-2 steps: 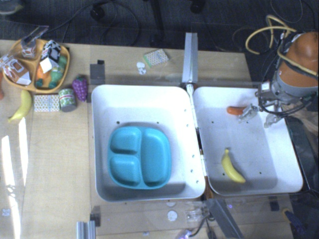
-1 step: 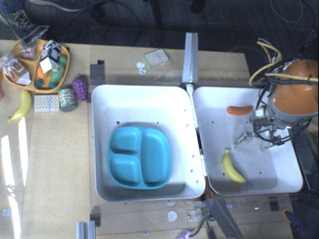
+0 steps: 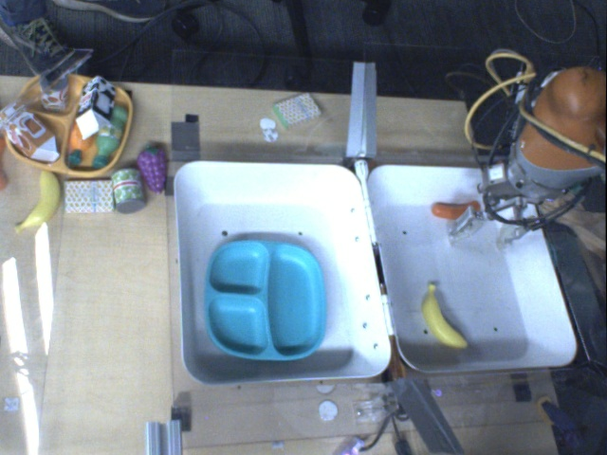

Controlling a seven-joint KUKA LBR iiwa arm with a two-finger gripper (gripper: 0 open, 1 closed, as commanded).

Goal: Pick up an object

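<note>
The gripper (image 3: 486,227) hangs over the right bin (image 3: 531,339), its pale fingers spread and holding nothing. An orange carrot (image 3: 450,209) lies just beside one fingertip. A curved yellow banana (image 3: 441,318) rests nearer the front. The left bin (image 3: 194,254) holds a smooth blue divided plate (image 3: 266,298).

A yellow banana (image 3: 443,318) and an orange carrot (image 3: 454,209) lie in one white bin (image 3: 541,344); the divided plate (image 3: 266,298) is turquoise.
</note>
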